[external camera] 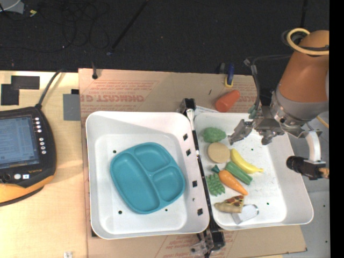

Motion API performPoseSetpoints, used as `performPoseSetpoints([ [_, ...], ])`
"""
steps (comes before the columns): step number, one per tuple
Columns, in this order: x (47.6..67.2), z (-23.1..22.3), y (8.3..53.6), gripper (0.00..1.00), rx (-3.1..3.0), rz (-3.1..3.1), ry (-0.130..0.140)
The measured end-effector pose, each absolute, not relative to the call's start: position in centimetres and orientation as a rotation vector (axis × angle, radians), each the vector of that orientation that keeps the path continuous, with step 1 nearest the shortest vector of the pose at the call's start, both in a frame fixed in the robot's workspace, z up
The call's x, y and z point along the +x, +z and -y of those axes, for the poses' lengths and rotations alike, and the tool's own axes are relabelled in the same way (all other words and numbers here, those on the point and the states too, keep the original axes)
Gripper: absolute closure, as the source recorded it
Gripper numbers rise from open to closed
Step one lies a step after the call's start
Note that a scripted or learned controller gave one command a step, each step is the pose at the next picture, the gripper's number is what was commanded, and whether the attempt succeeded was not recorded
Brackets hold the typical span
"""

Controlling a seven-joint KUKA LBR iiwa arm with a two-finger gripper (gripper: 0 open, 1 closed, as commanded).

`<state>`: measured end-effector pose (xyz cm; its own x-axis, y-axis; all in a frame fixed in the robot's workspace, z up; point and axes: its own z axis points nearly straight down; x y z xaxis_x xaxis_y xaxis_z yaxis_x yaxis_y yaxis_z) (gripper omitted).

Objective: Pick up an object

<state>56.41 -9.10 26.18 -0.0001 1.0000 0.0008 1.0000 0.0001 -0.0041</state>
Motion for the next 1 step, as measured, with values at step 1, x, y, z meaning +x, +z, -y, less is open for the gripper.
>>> performPoseSetpoints([
  [1,57.38,11.10,10.43,0.00,-2.228,2.228,-0.010],
])
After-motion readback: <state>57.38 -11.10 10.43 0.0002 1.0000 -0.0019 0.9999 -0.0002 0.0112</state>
